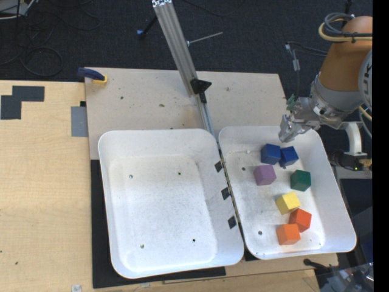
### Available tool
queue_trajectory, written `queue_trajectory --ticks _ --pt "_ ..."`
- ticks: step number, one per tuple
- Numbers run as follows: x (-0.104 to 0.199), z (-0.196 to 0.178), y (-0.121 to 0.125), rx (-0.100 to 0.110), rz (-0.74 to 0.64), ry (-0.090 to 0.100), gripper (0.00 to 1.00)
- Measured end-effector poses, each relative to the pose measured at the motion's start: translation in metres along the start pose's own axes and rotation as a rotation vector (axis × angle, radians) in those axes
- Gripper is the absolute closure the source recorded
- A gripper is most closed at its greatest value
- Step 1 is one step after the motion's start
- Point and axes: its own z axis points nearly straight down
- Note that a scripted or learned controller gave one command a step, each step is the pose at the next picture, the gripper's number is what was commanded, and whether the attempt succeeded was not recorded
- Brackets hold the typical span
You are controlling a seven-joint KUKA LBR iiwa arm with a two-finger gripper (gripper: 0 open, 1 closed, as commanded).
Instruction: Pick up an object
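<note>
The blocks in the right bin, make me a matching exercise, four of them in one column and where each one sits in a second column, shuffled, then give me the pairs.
Column one:
1. purple block
2. green block
3. yellow block
4. orange block

Column two:
A. nearest the bin's front edge
B. right of the purple one
C. just below the two blue blocks, towards the left bin
D. between the green one and the red one

Pairs: 1-C, 2-B, 3-D, 4-A

White bins [121, 163], colourful blocks [285, 187]
</note>
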Motion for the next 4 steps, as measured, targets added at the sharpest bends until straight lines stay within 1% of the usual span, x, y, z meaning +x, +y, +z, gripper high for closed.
queue_trajectory --ticks 1,2,3,4 --pt "0.053 0.011 -0.012 0.007 -0.003 0.003 1.00" --pt "0.109 0.006 -0.032 0.007 -0.004 0.003 1.00" --pt "0.163 -0.006 -0.041 0.006 -0.004 0.003 1.00" --pt "0.221 -0.009 -0.053 0.008 -0.005 0.003 1.00"
